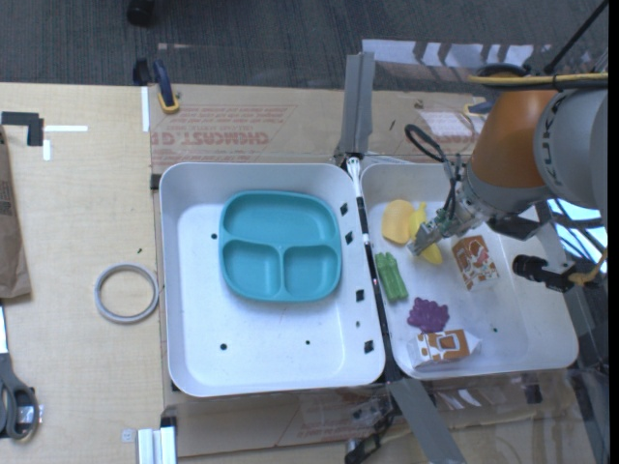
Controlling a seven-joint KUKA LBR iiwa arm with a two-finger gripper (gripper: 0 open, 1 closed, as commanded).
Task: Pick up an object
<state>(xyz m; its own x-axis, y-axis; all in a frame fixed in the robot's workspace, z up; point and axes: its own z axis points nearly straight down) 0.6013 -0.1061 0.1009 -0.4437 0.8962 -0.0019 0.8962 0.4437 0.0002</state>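
Observation:
My gripper point(426, 240) hangs low in the right bin point(542, 351), at its upper left part. It sits right against some yellow toy food: a larger yellow piece point(396, 221) to its left and a smaller yellow piece point(432, 254) just under its tip. Whether it touches either one is unclear. A green toy vegetable point(391, 276) lies below them near the bin's left wall. A small printed carton point(474, 262) lies to the gripper's right. Purple grapes point(428, 313) and a second printed carton point(446, 346) lie toward the bin's front.
The left bin point(193, 346) holds a teal divided plate point(280, 245). A grey divider post point(356, 104) stands behind the gap between the bins. A roll of tape point(127, 292) lies on the bench at left. Cables run past the right bin's far side.

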